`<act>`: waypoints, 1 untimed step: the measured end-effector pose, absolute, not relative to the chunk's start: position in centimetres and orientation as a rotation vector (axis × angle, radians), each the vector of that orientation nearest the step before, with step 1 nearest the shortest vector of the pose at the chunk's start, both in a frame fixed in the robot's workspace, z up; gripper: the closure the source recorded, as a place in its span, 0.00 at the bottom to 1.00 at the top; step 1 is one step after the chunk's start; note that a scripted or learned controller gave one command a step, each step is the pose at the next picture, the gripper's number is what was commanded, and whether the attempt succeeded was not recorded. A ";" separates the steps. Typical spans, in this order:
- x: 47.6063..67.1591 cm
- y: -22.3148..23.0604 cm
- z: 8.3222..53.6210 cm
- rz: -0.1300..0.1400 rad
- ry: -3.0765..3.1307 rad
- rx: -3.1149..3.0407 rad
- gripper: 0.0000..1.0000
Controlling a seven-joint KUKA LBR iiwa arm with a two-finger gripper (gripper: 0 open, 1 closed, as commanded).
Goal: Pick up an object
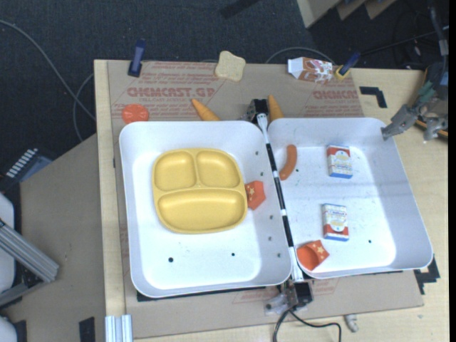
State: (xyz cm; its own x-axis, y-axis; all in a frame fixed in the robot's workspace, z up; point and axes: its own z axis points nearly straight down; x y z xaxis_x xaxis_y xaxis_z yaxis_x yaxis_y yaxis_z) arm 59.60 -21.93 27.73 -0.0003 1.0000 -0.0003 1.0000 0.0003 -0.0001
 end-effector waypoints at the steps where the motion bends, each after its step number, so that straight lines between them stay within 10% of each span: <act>1: 59.7 -14.2 17.7 -0.001 2.226 2.222 0.00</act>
